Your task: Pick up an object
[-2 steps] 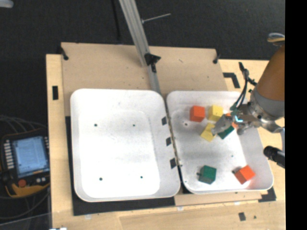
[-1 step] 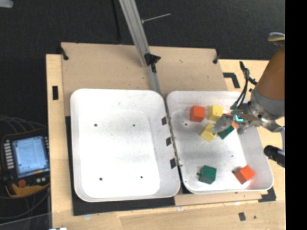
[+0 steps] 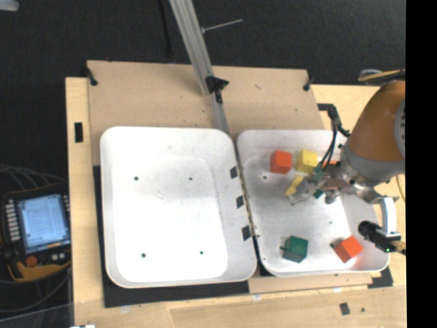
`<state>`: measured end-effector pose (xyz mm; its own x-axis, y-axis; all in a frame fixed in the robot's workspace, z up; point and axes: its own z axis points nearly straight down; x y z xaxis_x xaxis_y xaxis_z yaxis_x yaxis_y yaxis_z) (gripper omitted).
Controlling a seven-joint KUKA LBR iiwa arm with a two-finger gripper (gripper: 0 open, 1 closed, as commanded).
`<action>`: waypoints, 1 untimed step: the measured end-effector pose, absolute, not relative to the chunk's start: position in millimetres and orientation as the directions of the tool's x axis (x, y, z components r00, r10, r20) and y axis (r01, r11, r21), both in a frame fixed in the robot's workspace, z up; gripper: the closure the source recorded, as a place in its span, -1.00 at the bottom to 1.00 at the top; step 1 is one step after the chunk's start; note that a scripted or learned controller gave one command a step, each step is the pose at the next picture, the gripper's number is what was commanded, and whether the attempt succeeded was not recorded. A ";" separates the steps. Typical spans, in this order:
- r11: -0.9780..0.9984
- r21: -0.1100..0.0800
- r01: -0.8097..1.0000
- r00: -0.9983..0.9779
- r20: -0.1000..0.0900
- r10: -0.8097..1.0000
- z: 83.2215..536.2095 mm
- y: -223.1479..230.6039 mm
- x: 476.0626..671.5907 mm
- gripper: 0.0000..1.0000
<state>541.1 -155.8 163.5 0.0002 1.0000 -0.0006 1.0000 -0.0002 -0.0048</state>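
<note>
Arm (image 3: 379,139) reaches over right bin (image 3: 273,265), end effector (image 3: 319,183) beside yellow blocks (image 3: 304,169).

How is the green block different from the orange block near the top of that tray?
The green block is dark green; the orange block is bright orange. The green block lies near the tray's bottom edge, apart from other pieces, while the orange block sits by a yellow block, close to the claw. Both are small cubes in the right tray.
</note>
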 end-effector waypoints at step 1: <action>-0.001 -0.005 1.000 0.001 0.000 1.000 101.1 -159.5 536.4 -1.00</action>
